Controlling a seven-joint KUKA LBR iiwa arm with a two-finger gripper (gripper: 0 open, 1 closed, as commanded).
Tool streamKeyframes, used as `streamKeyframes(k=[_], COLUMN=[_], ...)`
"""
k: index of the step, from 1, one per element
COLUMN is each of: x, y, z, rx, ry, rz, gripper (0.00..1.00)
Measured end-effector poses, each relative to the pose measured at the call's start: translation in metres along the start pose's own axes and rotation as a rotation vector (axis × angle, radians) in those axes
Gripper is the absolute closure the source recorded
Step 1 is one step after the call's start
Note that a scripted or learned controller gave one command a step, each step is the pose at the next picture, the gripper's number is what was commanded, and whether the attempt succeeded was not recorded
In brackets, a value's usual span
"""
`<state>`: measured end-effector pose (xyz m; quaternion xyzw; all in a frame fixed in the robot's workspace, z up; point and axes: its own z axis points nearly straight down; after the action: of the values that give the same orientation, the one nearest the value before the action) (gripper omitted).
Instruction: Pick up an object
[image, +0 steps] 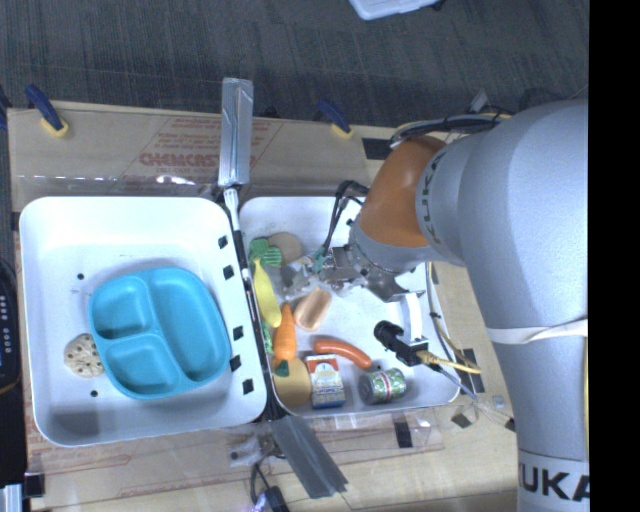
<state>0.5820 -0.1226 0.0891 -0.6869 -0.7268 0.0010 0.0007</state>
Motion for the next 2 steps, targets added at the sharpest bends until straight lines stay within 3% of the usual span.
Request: streamKeyframes(k=[1,2], x=[-0.001,-0.042], y=[0.001,-0.009], z=[-0.007,-0.001], rx=[0.0,-0.005], ry=[-0.002,-0.003], rz=[-0.003,0.118], gripper=[1.0,1.0])
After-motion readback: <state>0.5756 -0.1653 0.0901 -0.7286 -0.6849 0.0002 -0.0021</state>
